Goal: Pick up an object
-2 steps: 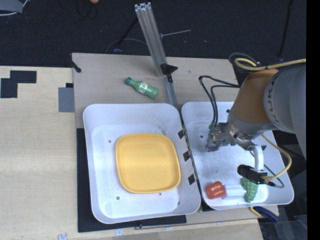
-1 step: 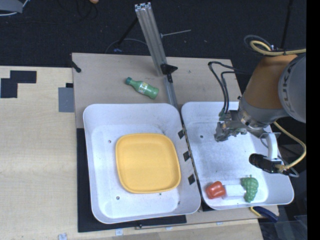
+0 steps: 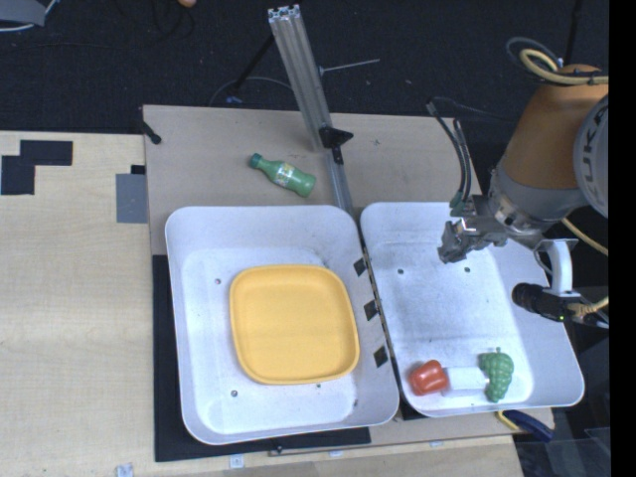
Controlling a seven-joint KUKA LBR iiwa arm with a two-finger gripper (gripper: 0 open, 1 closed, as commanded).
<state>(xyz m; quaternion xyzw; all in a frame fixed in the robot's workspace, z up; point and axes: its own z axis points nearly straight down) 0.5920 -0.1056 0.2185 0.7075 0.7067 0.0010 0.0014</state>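
Note:
A red pepper-like toy [image 3: 428,377] lies at the front of the right bin [image 3: 437,306]. Just right of it sits a green broccoli-like toy [image 3: 496,372], with a small white piece [image 3: 462,378] between them. My gripper [image 3: 454,244] hangs over the back right part of the right bin, well behind those toys, with nothing seen between its fingers. A square yellow plate [image 3: 293,322] fills the middle of the left bin [image 3: 199,296].
A small green bottle [image 3: 283,174] lies on its side on the bench behind the left bin. A slanted metal post [image 3: 308,78] rises behind the bins. Black clips [image 3: 370,306] line the seam between the two bins.

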